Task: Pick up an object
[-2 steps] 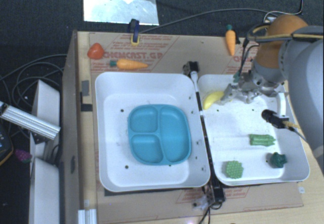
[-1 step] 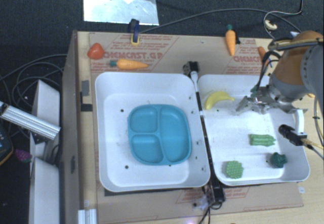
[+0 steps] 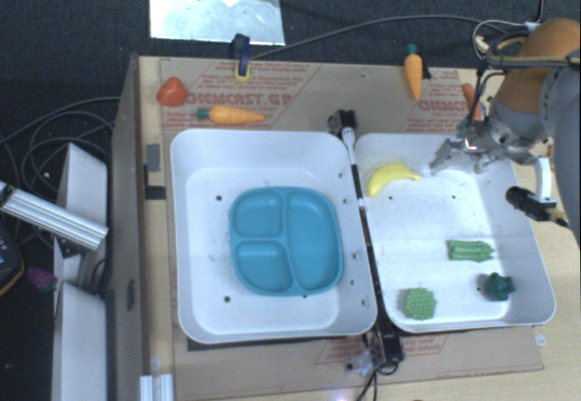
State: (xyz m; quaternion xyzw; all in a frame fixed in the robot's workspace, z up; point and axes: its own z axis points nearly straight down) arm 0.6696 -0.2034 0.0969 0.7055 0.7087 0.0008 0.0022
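The right bin [image 3: 522,236] holds a yellow banana [image 3: 392,177] at its far left corner. A flat green toy [image 3: 469,250], a dark teal toy [image 3: 497,285] and a round bumpy green toy [image 3: 418,302] lie toward its near side. My gripper [image 3: 458,161] hangs over the bin's far edge, a little right of the banana and apart from it. Its fingers [image 3: 442,159] stand spread, open, with nothing between them.
The left bin [image 3: 195,209] holds a blue divided plate [image 3: 285,239]. On the board behind the bins lie two carrots [image 3: 236,115] [image 3: 414,73], a red tomato [image 3: 171,92] and a blue-and-yellow clamp [image 3: 241,56]. A black clip [image 3: 344,122] sits where the bins meet.
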